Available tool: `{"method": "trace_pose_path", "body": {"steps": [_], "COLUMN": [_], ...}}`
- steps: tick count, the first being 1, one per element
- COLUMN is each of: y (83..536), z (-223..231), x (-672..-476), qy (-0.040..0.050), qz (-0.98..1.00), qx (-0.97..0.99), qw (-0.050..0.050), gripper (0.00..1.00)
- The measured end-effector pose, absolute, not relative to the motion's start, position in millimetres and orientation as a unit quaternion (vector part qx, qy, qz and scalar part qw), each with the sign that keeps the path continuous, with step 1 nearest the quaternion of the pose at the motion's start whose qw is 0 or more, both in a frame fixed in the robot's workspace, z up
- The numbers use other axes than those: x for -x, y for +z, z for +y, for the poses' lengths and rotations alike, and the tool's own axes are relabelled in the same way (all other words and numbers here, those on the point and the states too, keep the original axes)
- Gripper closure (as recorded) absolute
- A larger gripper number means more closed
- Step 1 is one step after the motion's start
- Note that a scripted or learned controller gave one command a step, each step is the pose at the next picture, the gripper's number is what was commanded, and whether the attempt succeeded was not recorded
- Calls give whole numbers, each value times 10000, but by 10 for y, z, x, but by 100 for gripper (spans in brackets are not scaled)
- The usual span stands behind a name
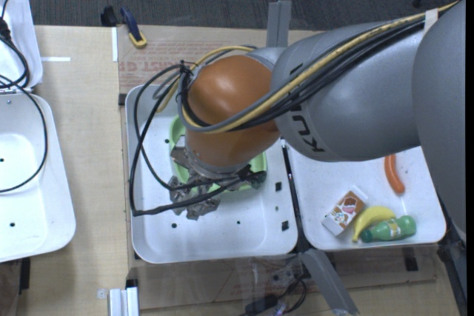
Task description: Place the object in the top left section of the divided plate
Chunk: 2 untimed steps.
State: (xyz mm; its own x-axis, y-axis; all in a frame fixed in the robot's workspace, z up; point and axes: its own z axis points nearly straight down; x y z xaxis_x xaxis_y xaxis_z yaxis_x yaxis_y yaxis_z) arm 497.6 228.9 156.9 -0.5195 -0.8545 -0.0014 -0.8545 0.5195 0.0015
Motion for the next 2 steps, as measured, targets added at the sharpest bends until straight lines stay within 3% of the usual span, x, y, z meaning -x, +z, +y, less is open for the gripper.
{"method": "trace_pose_path", "body": {"steps": [1,2], "y": [915,1129], "z": [2189,1500], "x": [-5464,-5331], "qy": [12,4], "qz": [8384,8342], "qx": [5450,5514], "qw": [8,10], "gripper": [100,100]}}
